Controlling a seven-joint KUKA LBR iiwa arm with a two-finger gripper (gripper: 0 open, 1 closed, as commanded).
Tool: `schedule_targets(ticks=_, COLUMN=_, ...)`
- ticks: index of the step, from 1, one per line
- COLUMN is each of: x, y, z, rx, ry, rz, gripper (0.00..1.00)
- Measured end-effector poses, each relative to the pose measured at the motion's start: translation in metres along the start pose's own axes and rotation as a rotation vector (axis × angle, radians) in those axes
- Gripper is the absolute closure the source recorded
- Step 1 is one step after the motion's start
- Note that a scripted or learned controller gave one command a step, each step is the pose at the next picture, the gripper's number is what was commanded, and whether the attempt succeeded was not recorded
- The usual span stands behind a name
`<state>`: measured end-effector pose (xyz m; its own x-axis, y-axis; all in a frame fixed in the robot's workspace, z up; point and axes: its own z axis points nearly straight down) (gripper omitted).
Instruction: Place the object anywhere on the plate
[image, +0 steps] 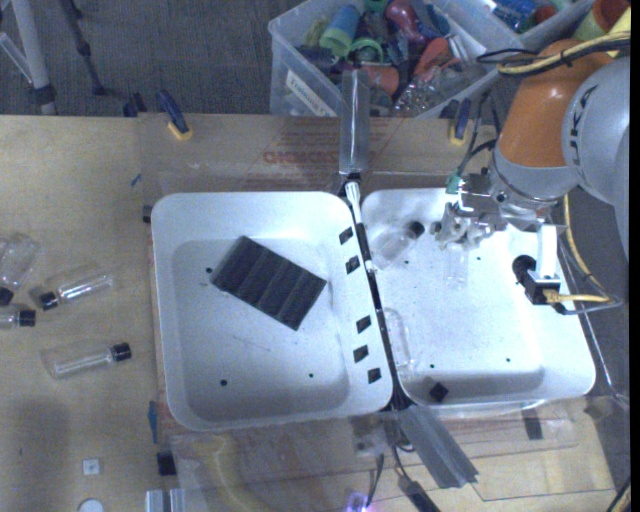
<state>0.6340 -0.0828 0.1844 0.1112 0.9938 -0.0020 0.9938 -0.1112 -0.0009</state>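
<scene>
A dark ridged rectangular plate (270, 282) lies at a slant in the left white bin (175, 215). In the right bin (520, 375), a clear vial with a dark cap (402, 237) lies near the back left corner. My gripper (462, 226) hangs over the back of the right bin, a little to the right of that vial. A faint translucent shape (458, 266) shows just below the gripper; I cannot tell what it is.
Another clear item (388, 332) lies against the right bin's left wall, beside the divider (362, 290). Several clear vials (85, 355) lie on the bench to the left. A tub of coloured items (400, 45) stands behind the bins.
</scene>
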Motion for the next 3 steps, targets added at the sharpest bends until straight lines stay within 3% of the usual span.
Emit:
schedule_targets(ticks=1, x=0.093, y=0.021, z=-0.013, rx=0.001, ry=0.000, rz=0.541, gripper=1.00)
schedule_targets(ticks=2, x=0.137, y=0.011, z=0.000, rx=0.001, ry=0.003, rz=1.038, gripper=1.00)
schedule_targets(ticks=3, x=0.189, y=-0.004, z=-0.011, rx=0.004, ry=0.000, rz=0.669, gripper=1.00)
